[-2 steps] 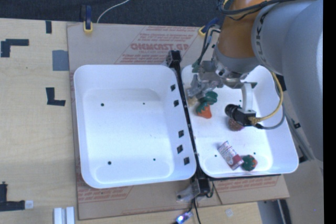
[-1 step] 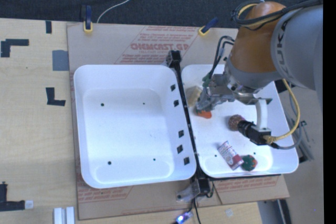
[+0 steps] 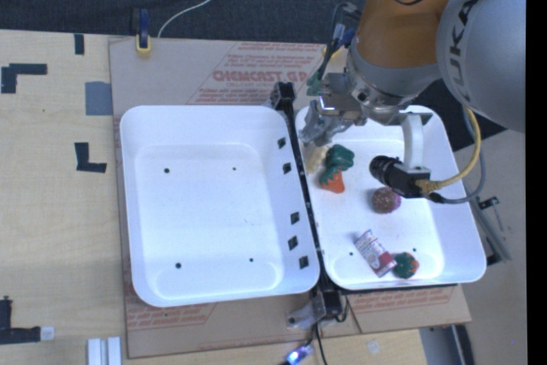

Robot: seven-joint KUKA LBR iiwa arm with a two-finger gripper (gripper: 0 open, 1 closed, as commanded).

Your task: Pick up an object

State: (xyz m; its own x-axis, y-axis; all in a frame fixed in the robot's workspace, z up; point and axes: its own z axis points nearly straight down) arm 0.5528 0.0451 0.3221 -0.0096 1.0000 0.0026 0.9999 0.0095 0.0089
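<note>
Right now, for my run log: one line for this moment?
gripper over right bin | carrot toy beneath | nothing seen held | left bin

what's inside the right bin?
In the right bin: a carrot toy, a dark red ball, a small packet and a strawberry toy. The arm covers its far end.

Toy carrot, ball, packet in right bin
</note>
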